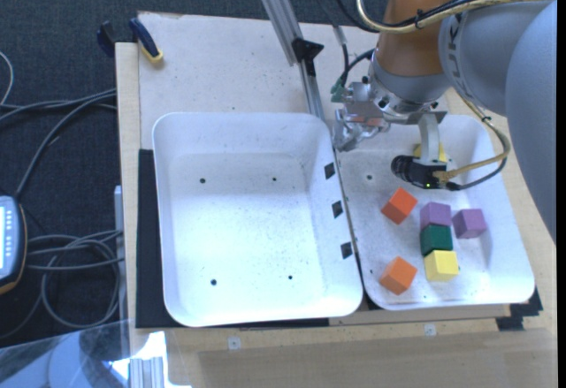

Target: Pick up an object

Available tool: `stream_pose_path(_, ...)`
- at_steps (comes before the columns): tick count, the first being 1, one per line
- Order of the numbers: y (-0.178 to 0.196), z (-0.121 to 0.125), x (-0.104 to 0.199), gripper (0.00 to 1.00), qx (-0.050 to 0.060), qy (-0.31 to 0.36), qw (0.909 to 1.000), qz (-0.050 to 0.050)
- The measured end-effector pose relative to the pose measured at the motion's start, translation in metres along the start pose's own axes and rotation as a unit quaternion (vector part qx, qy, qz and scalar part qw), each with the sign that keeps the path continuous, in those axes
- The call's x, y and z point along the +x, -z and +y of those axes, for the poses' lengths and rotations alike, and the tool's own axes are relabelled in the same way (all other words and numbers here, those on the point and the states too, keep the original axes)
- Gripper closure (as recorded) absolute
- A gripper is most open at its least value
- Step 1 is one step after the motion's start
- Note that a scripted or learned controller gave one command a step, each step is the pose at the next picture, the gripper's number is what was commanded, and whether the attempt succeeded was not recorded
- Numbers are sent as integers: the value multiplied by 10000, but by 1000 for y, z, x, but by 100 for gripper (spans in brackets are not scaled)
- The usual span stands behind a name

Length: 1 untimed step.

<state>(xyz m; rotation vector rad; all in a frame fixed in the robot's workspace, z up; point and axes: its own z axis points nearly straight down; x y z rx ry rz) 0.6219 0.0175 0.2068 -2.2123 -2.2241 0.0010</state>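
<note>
White plastic forms both shallow bins: the left bin (177, 139) and the right bin (504, 227) sit side by side on the bench (221, 59), their rims touching along the middle so that a thing lifted from one could be carried straight across to the other.

In the camera view, the small blocks are all gathered in the right bin, toward its near half. An orange cube (400, 205) lies tilted nearest the arm; a second orange cube (398, 274) rests close to the front rim. Between them and to the right, a purple cube (435, 215), a green cube (436, 239) and a yellow cube (441, 265) stand in a tight column, touching one another, with another purple cube (470, 223) just beside them. That packing likely makes the column hard to grip cleanly; the loose orange cubes look the easier picks.

The grey arm reaches in from the right, and its gripper (354, 132) hangs over the far left corner of the right bin, near the shared rim and well apart from the blocks. Whether the claw is wide or narrow I cannot tell; nothing visible sits in it. A black cylindrical part (416, 170) of the wrist hangs just above the upper orange cube. By my judgement no pick has been achieved.
</note>
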Motion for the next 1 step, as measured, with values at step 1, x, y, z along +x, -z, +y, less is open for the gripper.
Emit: stream_pose_path(1,3,-19,44,100,-2,3,10000,1)
